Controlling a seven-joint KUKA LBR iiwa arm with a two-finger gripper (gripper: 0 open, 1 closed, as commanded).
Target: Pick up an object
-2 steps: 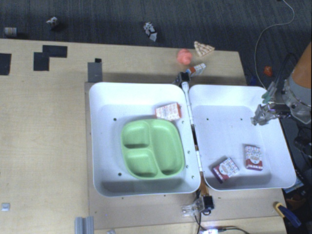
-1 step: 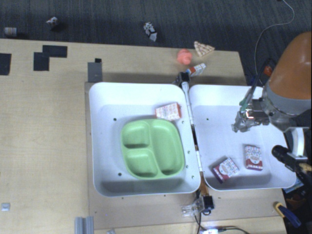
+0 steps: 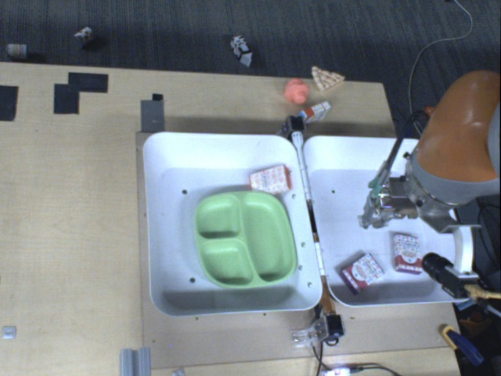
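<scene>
White plastic bins sit side by side across the middle of the frame, the left bin [image 3: 160, 210] holding a green divided tray [image 3: 245, 239] and a small red-and-white carton [image 3: 270, 179] just above the tray's upper right corner. The right bin [image 3: 337, 171] holds two more cartons near its lower edge: one tilted carton [image 3: 362, 272] at lower centre and an upright carton [image 3: 405, 253] just to its right. These loose packets look like the likely pick targets, scattered on the flat floor so the arm can come down on any of them.

The arm [image 3: 462, 131] enters from the right of the frame, its orange band bulging over the right bin's upper right corner, and the gripper [image 3: 381, 208] hangs over the middle of that bin. It points downward over bare white floor, which suggests a descent or a hover between tries rather than a finished grasp. I cannot tell whether it is released or clenched, since the metal parts blur together from this height; nothing appears to be caught in it.

Both right-bin cartons lie below the gripper in the frame, apart from it, the upright one down and to the right, the tilted one down and slightly left. Neither is touched. Small odds and ends lie on the bench beyond the bins at upper centre.
</scene>
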